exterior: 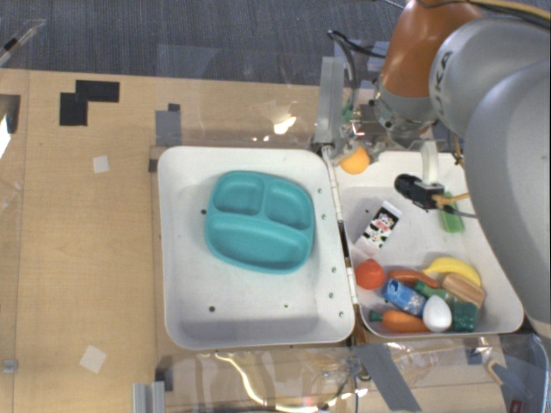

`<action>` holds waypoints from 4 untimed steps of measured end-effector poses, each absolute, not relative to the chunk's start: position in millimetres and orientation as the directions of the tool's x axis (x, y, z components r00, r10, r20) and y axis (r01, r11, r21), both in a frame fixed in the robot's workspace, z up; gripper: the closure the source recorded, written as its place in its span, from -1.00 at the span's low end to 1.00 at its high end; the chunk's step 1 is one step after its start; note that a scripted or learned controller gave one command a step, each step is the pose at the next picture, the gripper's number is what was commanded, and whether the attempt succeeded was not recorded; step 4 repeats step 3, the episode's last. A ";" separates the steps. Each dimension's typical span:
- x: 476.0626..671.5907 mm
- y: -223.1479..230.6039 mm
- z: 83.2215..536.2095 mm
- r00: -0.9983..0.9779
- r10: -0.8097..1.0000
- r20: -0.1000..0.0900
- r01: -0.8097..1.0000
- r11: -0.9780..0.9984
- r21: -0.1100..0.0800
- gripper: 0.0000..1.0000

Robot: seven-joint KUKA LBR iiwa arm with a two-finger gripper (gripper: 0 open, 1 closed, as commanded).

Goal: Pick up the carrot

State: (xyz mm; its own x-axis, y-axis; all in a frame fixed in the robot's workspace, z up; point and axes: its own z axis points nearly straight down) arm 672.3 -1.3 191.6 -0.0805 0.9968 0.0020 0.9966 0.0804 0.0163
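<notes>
The gripper (355,136) hovers at the right bin's (508,304) far corner, jaw state unclear; carrot (401,321) waits untouched, needing a reach nearer.

The arm (482,101) runs off the top and right edges and covers the right bin's (508,317) far right corner and side. The gripper's (351,132) fingertips are too small to make out. The carrot (401,321) lies partly under the egg (437,313) and blue carton (403,296).

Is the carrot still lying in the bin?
Yes. The orange carrot lies flat in the right white bin, beside the white egg.
</notes>
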 end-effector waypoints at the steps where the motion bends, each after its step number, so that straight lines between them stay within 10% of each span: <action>1: 669.0 89.1 185.8 0.027 1.000 0.004 1.000 -0.027 0.005 1.00; 2: 667.7 182.0 180.5 -0.003 1.000 0.004 1.000 0.003 0.004 1.00; 4: 664.7 166.7 207.7 0.364 0.931 0.003 0.931 -0.364 0.005 1.00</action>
